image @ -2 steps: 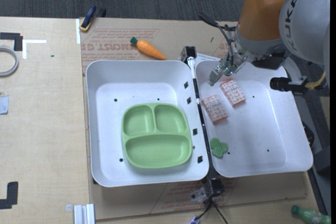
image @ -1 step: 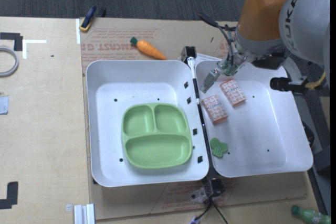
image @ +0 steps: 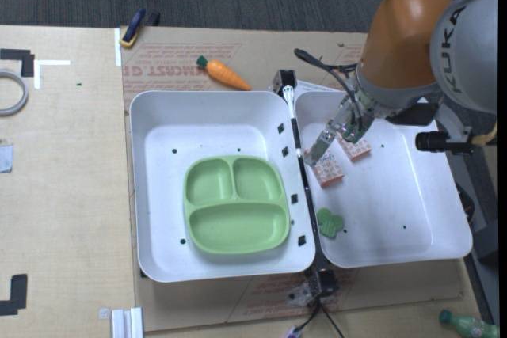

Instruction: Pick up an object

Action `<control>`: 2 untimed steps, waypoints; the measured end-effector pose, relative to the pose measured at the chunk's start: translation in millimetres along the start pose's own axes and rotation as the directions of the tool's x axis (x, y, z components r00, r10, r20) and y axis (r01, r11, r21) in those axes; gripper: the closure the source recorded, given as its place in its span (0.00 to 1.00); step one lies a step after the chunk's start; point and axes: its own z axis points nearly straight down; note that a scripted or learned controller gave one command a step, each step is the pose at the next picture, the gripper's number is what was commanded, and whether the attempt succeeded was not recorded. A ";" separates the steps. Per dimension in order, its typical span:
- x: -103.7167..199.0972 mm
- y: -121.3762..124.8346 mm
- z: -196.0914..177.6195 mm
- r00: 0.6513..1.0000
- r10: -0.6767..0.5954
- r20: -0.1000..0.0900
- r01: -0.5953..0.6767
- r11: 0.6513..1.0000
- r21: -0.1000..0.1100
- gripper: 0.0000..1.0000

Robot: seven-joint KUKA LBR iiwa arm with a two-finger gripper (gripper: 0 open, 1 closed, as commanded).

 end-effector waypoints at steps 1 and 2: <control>0.0 0.0 0.0 1.000 0.000 0.000 0.000 1.000 0.000 0.00; 43.4 12.5 0.0 0.990 -0.138 0.000 0.138 0.990 0.000 0.00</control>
